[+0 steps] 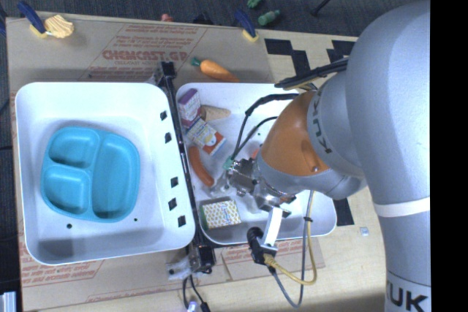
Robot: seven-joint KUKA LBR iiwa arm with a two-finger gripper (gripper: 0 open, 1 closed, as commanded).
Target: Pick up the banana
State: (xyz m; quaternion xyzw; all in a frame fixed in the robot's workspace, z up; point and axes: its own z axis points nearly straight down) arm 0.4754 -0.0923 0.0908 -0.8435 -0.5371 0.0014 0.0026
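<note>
Camera view, from above: the grey arm (pixel 380 120) I was running remotely reached into the right bin (pixel 322 219), its gripper (pixel 238 176) low over the bin floor and mostly masked by the orange-banded wrist; I could not tell whether the hand was open or closed, and I saw nothing held in it. I could not place the banana with certainty. A pale tan piece (pixel 215 113) beyond the hand, beside a small purple-and-white carton (pixel 189 104), might have been it, or it lay under the wrist. Just beside the hand, toward the divider, sat an orange stick (pixel 201 166); a patterned box (pixel 221 213) lay near its other side. The risk, as I judged it, was a blind close on the wrong item, since the clutter crowded the hand, or a scrape against the divider wall close by. Loose cables (pixel 292 278) trailing behind the wrist could snag the bin's rim. Open room lay upward and back along the arm; the left bin (pixel 44 95), with its blue divided plate (pixel 91 173), stood well apart.
</note>
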